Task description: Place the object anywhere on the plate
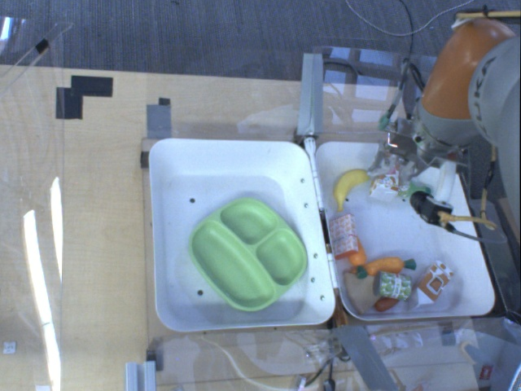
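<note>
A green three-compartment plate lies in the left bin with nothing on it. My gripper hangs low over the back of the right bin, just right of a yellow banana. A small white and red packet sits right under the gripper's tip, and I cannot make out whether it is gripped. Further forward in the right bin lie a pink and white carton, an orange carrot, a green can and a small white and orange box.
The divider between the two bins runs between the plate and the objects. A small red item lies at the right bin's front edge. The arm's orange band rises at the back right.
</note>
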`<act>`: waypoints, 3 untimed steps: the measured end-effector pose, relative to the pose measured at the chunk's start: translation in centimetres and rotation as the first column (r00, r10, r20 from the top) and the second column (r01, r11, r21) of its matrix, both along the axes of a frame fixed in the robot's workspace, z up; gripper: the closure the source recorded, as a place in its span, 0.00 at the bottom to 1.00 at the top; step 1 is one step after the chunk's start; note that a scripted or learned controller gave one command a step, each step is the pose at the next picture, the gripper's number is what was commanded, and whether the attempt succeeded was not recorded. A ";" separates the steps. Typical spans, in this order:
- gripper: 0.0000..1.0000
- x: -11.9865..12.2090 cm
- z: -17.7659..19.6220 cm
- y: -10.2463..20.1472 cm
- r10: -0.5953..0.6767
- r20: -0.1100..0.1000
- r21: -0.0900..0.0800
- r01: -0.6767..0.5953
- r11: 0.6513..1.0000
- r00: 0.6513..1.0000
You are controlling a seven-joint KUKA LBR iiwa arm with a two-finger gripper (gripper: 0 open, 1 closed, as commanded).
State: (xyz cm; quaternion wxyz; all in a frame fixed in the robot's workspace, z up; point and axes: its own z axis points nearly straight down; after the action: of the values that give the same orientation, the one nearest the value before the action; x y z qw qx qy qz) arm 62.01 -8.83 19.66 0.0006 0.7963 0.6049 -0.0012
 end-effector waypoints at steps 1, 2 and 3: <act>1.00 -4.7 -1.5 7.4 0.019 0.000 0.002 -0.019 1.000 1.000; 1.00 -6.1 -0.8 10.9 0.271 0.013 -0.024 -0.271 0.962 0.962; 1.00 -7.6 -0.3 11.4 0.405 0.016 -0.034 -0.405 0.914 0.914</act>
State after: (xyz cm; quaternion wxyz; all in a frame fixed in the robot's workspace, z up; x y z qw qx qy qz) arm 54.43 2.61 19.34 0.0197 0.6537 0.7565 -0.0011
